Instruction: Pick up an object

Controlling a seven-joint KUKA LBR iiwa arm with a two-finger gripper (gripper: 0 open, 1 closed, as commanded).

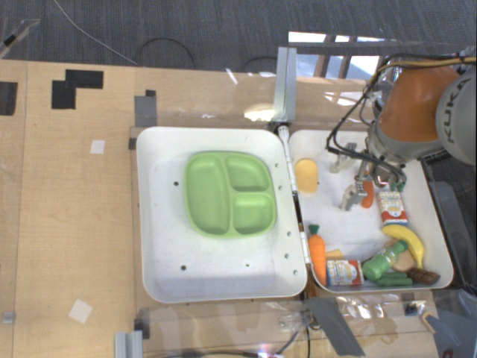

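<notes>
My gripper [359, 194] hangs over the upper middle of the right bin [440, 230], below the orange wrist band [410, 103]. A small red-orange piece [367, 195] shows right at its tip; whether it is gripped cannot be told. Just right of the tip lies a red and white packet [392, 206]. A yellow rounded item [305, 175] rests to the left by the bin's wall. Along the front of the bin lie a carrot [317, 253], a small can [343, 272], a green bottle [384, 264], a banana [408, 241] and a brown item [423, 277].
The left bin [164, 267] holds a green divided plate [229, 193]. A metal post [286, 80] stands behind the seam between the bins. Black cables [350, 121] loop off the wrist. The wooden bench [67, 222] stretches to the left.
</notes>
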